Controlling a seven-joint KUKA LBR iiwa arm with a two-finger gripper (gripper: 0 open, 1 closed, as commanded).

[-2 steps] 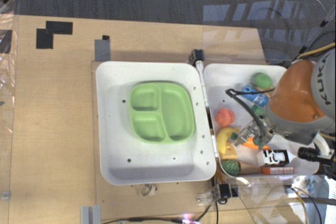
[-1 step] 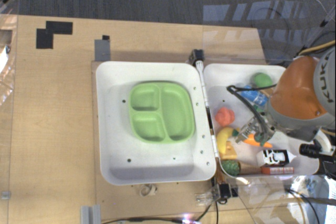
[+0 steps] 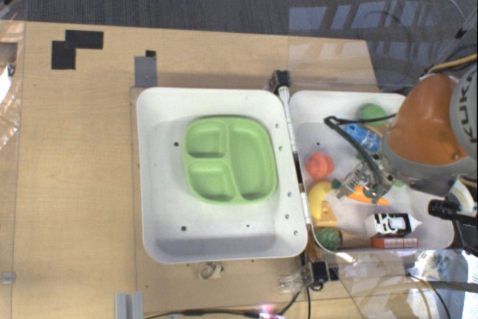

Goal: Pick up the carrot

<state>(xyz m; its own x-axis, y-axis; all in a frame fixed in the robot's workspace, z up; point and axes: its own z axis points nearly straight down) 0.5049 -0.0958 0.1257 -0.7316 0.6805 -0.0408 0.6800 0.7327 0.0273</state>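
Observation:
The carrot (image 3: 371, 197) is a small orange piece lying in the right bin (image 3: 418, 235), near its middle. Only part of it shows, because my gripper (image 3: 361, 181) is right over it and covers its upper side. The gripper hangs low in the bin from the grey wrist under the orange band (image 3: 427, 123). I cannot see whether the carrot is between the jaws.
Around the carrot lie a red-pink fruit (image 3: 321, 164), a yellow piece (image 3: 320, 199), a green leafy piece (image 3: 328, 237), a white-and-black item (image 3: 391, 223), a red-brown stick (image 3: 394, 241), a blue item (image 3: 365, 137) and a green ball (image 3: 373, 113). The left bin (image 3: 160, 220) holds a green divided plate (image 3: 228, 159).

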